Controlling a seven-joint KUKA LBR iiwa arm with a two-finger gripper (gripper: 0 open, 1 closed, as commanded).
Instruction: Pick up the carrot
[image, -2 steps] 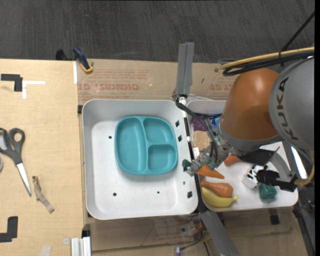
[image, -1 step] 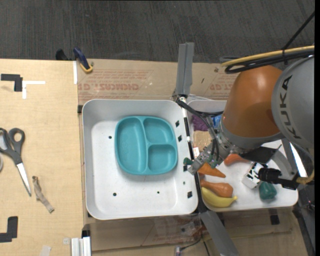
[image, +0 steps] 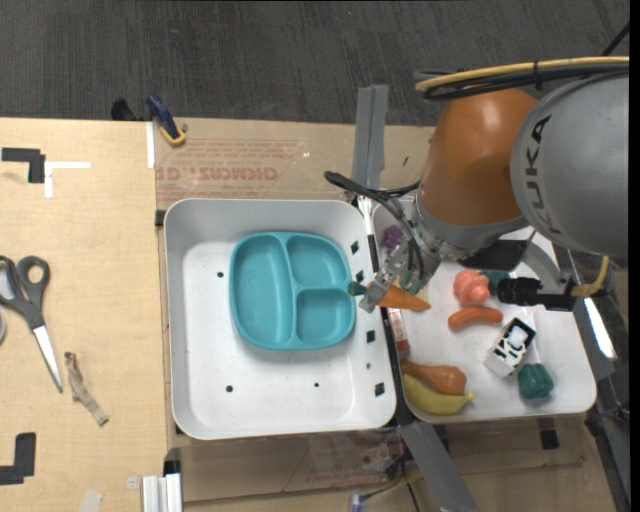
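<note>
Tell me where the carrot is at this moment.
The carrot lies at the left edge of the right bin, beside the wall shared with the left bin, right at the gripper, above the banana.

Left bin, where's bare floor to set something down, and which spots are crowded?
In the left bin, bare floor runs left of and below the teal divided plate. The right bin is crowded: carrot, banana, green pepper.
</note>
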